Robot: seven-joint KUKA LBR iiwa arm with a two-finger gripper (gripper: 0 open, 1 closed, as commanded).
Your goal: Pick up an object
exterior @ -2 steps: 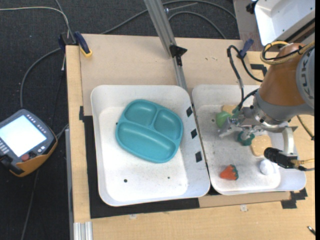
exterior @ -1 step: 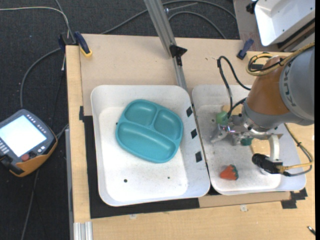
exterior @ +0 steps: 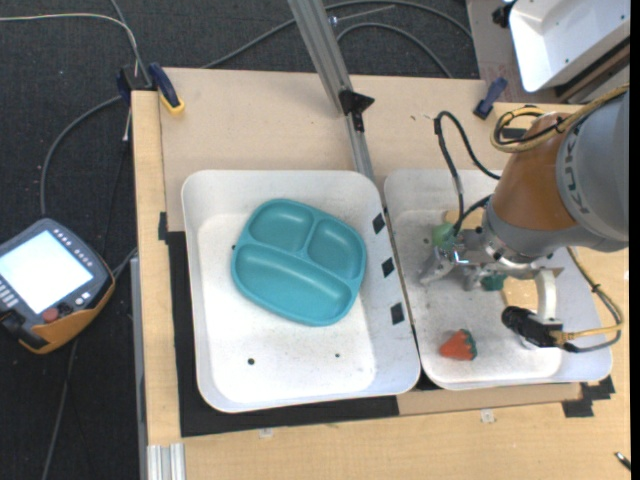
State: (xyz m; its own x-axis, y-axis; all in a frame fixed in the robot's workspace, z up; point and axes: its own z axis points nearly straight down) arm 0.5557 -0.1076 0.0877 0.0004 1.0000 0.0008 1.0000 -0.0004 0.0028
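Gripper (exterior: 452, 258) low in right bin (exterior: 570, 368), unclear whether released or clenched.
Red strawberry-like object (exterior: 459, 345) lies near, at 6 o'clock from gripper; teal divided plate (exterior: 299, 260) at 9 o'clock.

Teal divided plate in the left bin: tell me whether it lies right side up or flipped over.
Right side up: the teal divided plastic plate shows its three compartments and raised dividers facing the camera.

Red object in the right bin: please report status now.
Gripper low in right bin. Red object lies loose nearer the front, apart. Teal plate in left bin.
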